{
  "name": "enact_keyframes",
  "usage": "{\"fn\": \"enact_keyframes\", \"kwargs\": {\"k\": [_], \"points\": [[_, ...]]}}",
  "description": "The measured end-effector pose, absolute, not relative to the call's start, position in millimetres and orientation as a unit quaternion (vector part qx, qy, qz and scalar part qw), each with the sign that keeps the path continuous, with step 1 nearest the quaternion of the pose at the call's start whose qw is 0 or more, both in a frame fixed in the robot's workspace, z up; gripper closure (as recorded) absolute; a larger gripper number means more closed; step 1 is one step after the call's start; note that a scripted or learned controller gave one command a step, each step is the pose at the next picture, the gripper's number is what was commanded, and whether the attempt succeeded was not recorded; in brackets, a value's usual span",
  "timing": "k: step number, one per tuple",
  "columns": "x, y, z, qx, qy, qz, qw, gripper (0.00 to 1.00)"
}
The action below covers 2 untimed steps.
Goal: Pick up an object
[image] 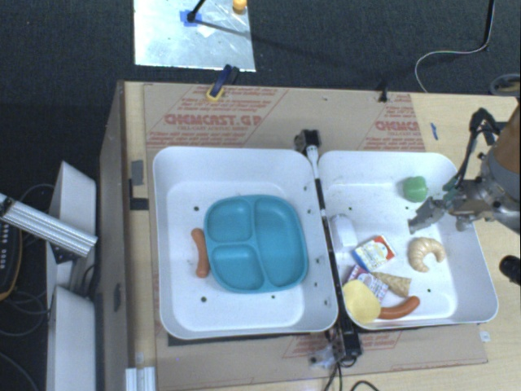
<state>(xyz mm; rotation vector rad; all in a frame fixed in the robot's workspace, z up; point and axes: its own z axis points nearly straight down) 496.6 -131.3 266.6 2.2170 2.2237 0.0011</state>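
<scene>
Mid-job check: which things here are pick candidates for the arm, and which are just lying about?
Pick candidates, right bin:
green block
croissant
snack packet
yellow round piece
sausage
The end effector hangs between block and croissant.

Lying about:
blue divided plate and another sausage in the left bin
foil sheet beyond the bench

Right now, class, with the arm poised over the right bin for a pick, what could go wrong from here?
1. The gripper hovers between the green object and the croissant; descending there may close on neither.
2. The yellow round item, sausage and snack packet are crowded together, so a grab there may nudge or catch a neighbour.
</scene>
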Motion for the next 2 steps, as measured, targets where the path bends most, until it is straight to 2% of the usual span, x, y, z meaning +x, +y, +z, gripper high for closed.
{"fn": "enact_keyframes", "kwargs": {"k": [1,2], "points": [[588.7,-138,183,0.706,0.708,-0.0002,0.0,0.0],[583.5,-183,96,0.707,0.707,-0.0008,-0.001,0.0]]}}
